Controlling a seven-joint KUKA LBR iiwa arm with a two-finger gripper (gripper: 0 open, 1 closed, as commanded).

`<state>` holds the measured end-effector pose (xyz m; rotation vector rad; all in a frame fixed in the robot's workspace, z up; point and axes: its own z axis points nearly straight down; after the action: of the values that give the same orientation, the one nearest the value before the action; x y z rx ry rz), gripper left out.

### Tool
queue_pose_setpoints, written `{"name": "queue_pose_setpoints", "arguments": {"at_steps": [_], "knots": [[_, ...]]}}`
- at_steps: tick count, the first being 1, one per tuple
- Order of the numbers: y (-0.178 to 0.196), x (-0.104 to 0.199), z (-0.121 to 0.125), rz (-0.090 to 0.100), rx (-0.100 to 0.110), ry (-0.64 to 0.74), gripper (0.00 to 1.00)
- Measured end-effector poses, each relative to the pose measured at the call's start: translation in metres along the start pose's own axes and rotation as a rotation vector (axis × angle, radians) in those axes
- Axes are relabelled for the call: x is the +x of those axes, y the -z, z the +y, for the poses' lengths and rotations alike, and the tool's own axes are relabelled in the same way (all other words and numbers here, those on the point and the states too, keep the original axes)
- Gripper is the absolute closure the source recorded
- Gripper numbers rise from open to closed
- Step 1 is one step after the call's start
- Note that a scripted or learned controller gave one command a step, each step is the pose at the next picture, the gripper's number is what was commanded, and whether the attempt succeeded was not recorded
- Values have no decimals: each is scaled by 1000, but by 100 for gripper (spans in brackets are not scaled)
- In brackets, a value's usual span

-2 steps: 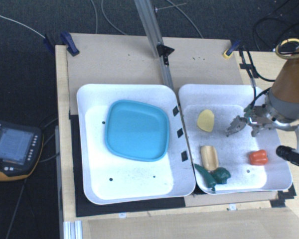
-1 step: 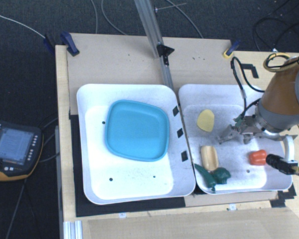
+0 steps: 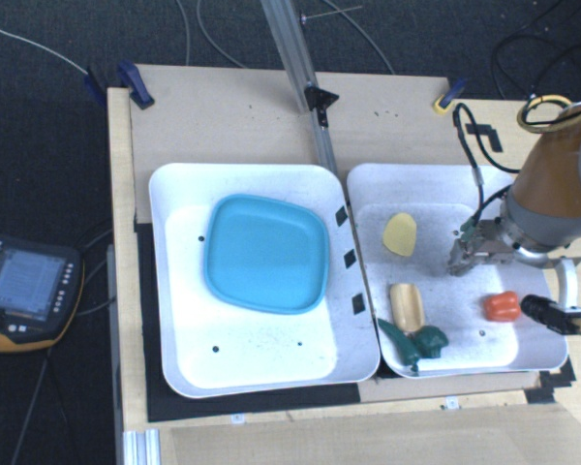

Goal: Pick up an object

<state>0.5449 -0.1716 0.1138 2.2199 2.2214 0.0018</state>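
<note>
My gripper [image 3: 462, 259] hangs low over the middle of the right bin [image 3: 445, 184], under the orange-banded wrist. A pale yellow piece [image 3: 400, 233] lies to its left. A tan block [image 3: 407, 304] rests near the bin's front, with a dark green toy [image 3: 416, 341] just in front of it. An orange-red object [image 3: 502, 306] sits to the gripper's lower right. I see nothing between the gripper and the bin floor, and the objects lie apart from it.
The left bin [image 3: 174, 260] holds a large blue plate [image 3: 267, 253]. A metal pole [image 3: 289, 37] slants from the top down to the gap between the bins. Cables [image 3: 474, 139] trail at the right, and a teach pendant [image 3: 24, 289] lies off the bench at left.
</note>
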Motion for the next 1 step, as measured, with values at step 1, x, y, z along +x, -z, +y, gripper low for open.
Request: {"name": "queue_pose_setpoints", "arguments": {"at_steps": [1], "knots": [[44, -5, 3, -1, -2, -1, 100]]}}
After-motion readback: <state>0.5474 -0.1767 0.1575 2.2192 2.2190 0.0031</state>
